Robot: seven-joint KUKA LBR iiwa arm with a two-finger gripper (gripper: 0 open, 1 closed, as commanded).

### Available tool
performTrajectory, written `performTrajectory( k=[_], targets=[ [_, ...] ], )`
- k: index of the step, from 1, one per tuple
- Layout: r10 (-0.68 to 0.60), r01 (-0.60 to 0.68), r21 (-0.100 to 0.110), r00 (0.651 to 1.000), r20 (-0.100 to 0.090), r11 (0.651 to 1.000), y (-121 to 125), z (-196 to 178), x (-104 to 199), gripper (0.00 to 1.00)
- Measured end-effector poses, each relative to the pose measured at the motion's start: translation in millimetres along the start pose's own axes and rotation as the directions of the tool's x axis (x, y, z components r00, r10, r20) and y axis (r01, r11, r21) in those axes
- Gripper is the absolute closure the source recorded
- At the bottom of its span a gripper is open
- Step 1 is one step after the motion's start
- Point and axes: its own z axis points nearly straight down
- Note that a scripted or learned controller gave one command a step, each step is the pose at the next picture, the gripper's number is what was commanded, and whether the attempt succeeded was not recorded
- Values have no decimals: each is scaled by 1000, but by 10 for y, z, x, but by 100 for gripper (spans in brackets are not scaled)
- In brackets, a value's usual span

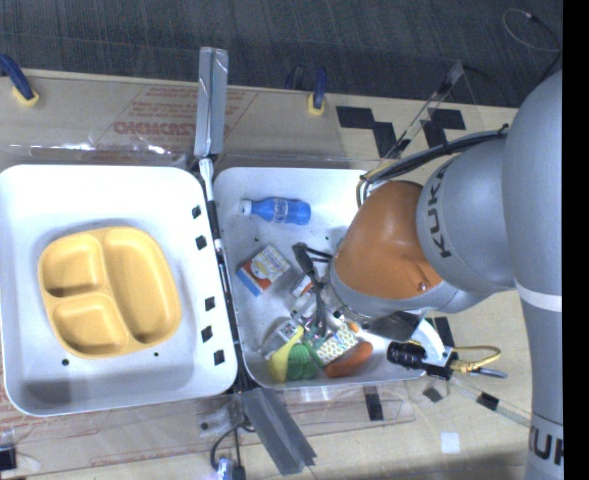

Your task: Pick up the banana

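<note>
Camera view, arm [444,238]: reaching in from the right, hanging low over the right bin [274,183], orange band covering much of the bin's right half.
Hand [319,318]: sitting down among the clutter at the bin's near side; cannot tell whether wide or narrow, wrist blocking the sight.
Banana [282,353]: judging the yellow piece at the near edge of the right bin to be it, lying pressed against a green item [302,363], just left of a patterned packet [336,345] and a red-orange item [352,360].
Other things: blue bottle [276,209] lying near the far wall, small carton [265,266] mid-bin, yellow tray [109,290] sitting in the left bin [24,208].
Risk, wrong grab: closing on the packet or the green item instead, everything crowding together.
Risk, slip: catching just the banana's end, letting it slide out.
Risk, wall: pushing the banana into the bin's near wall, leaving no room to close around it.
</note>
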Motion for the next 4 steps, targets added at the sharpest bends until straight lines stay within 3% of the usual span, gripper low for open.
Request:
performTrajectory(
  k=[1, 2, 3, 4],
  targets=[
    [-5, 5, -1, 1000, 0, 1000, 8, -100, -1, 100],
    [354, -354, -3, 935, 2, 935, 471, -1004, 453, 100],
    [355, -355, -3, 935, 2, 935, 469, -1004, 451, 0],
    [7, -7, 1, 1000, 1, 1000, 158, -996, 181, 0]
  ],
)
